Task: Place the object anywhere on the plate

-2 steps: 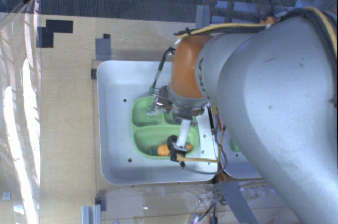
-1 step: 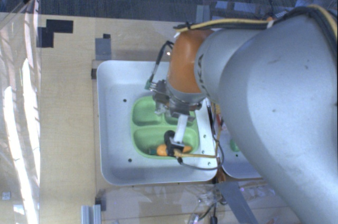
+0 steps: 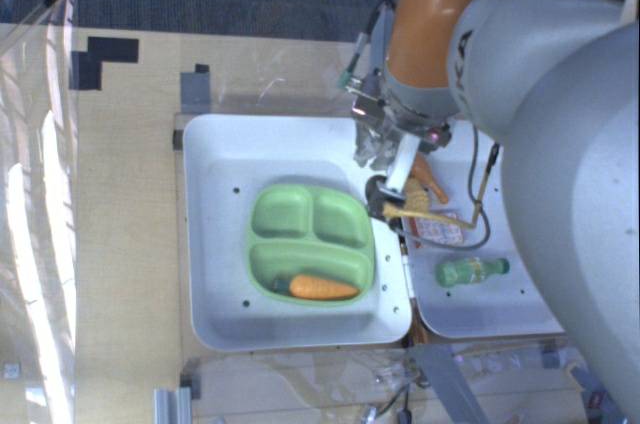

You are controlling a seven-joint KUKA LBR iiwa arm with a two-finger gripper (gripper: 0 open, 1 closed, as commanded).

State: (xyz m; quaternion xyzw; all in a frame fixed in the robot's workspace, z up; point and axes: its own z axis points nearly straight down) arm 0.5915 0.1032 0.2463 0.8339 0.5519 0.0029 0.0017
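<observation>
A light green divided plate (image 3: 310,242) lies in the left white bin (image 3: 215,242). An orange carrot (image 3: 322,288) rests in the plate's large front compartment. My gripper (image 3: 368,150) hangs over the inner edge between the two bins, just behind and to the right of the plate's back right corner. I see nothing held in it from this angle.
The right bin (image 3: 500,312) holds a small green bottle (image 3: 470,270), a red and white packet (image 3: 438,229) and an orange item (image 3: 431,180) partly under the wrist. The big grey arm covers most of the right side.
</observation>
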